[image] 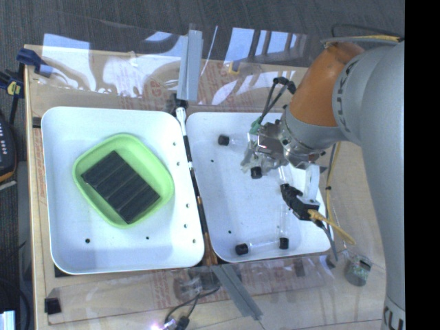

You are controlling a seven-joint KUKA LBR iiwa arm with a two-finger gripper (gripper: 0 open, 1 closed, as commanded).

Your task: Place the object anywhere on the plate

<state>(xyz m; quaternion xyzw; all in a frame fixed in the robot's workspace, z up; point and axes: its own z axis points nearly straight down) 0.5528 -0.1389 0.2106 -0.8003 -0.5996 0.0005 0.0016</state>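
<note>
Camera view: green plate (155,162) with dark ridged slab (120,186) in left bin (62,126). End effector (265,155) over right bin (227,205), near its upper middle; opening impossible to tell. Slab well apart, left of end effector, resting on plate.

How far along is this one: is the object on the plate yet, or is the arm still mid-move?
Looks done: a dark ribbed rectangular object lies flat inside the green plate in the left bin. In hand: nothing visible; the gripper sits over the right bin, well away from the plate, and its fingers are too cluttered to read. Left: apparently nothing but moving the arm away.
</note>
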